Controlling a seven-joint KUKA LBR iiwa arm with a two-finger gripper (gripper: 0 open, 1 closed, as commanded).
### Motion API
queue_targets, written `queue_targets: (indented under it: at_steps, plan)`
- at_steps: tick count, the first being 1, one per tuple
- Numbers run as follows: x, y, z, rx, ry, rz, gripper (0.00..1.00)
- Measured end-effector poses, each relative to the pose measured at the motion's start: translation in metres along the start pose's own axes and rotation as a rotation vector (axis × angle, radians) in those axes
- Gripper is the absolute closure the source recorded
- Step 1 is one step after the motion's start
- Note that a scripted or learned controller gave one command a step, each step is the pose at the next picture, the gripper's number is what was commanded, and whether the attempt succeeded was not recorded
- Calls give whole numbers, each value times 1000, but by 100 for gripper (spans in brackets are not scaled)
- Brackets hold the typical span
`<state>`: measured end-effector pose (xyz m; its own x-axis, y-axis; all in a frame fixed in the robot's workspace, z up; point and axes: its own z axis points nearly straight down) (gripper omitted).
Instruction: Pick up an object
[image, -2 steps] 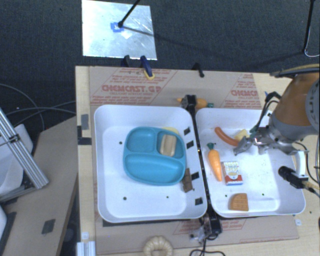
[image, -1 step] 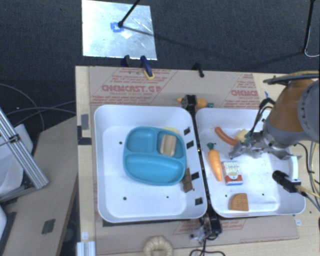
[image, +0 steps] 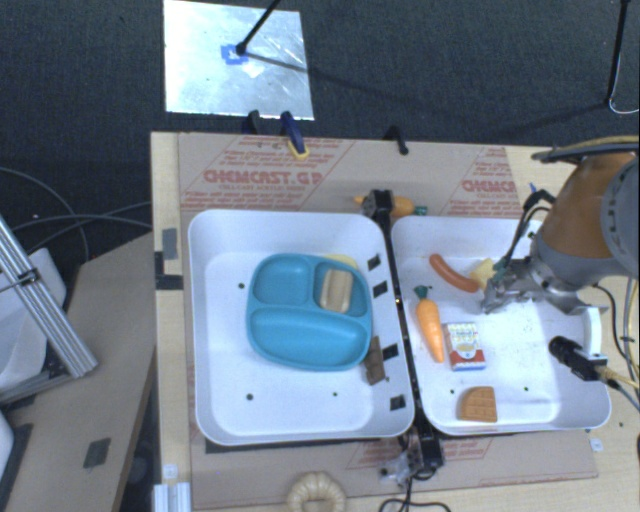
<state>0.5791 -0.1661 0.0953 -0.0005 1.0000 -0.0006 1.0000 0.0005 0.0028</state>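
Note:
My gripper (image: 497, 297) hangs low over the right bin (image: 570, 400), at its upper middle. Just left of it lies a red-orange sausage (image: 454, 274), and a small yellow piece (image: 485, 270) sits right beside the fingertips. Further left in the same bin lies an orange carrot (image: 430, 327) with a green top. A small red and white carton (image: 464, 346) rests below the gripper, and a brown waffle-like piece (image: 478, 404) lies near the bin's front. Nothing shows between the fingers.
The left bin (image: 220, 400) holds a blue divided plate (image: 305, 310) with a tan object (image: 336, 290) in its upper right section. A small brown item (image: 375, 365) lies by the plate's lower right. Black clips line the divider between the bins.

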Motion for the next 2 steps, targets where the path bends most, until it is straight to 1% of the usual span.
queue_targets:
  at_steps: [1,2]
  plan:
    - [7,4,-62,-5,-1,-4,100]
    - [4,15,-112,-2,-1,-4,100]
